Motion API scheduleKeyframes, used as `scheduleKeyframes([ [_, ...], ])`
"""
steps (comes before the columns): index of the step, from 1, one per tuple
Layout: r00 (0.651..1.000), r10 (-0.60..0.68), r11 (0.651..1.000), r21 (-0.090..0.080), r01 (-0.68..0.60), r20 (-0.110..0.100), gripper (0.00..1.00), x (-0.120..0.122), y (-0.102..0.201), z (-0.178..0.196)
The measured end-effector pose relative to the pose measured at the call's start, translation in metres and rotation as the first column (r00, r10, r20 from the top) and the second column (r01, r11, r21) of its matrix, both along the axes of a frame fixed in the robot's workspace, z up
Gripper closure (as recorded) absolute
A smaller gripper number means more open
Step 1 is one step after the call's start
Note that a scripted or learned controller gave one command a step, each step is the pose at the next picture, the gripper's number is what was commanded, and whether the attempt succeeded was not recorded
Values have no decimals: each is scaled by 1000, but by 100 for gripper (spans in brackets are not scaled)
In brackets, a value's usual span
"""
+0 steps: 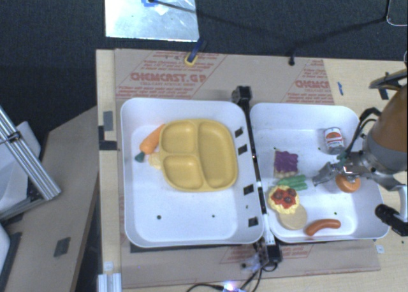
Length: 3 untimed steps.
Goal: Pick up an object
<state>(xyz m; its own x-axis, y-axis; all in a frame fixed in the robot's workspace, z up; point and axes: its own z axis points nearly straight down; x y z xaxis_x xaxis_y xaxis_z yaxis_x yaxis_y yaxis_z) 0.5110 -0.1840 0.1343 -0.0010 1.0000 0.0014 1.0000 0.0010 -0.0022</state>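
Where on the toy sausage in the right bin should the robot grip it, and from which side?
Probably the middle of the sausage, coming straight down, fingers closing across its narrow width. It lies flat and long, left to right, with bare bin floor on both long sides.

A pale wooden worktop (76, 157) stands on dark blue-grey carpet floor (51, 29). A shiny square metal plate (151, 4) lies on the carpet beyond it.

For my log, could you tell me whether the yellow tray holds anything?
Empty: the tray's three compartments are bare; the carrot lies beside it.
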Motion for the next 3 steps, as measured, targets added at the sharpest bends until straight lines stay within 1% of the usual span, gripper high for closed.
scheduleKeyframes([
  [1, 1000, 0, 1000, -3, 0, 9, 0, 2, -1, -36],
  [2, 1000, 0, 1000, -4, 0, 8, 100, 2, -1, -28],
  [3, 1000, 4, 1000, -4, -4, 10, 100, 8, 4, 34],
])
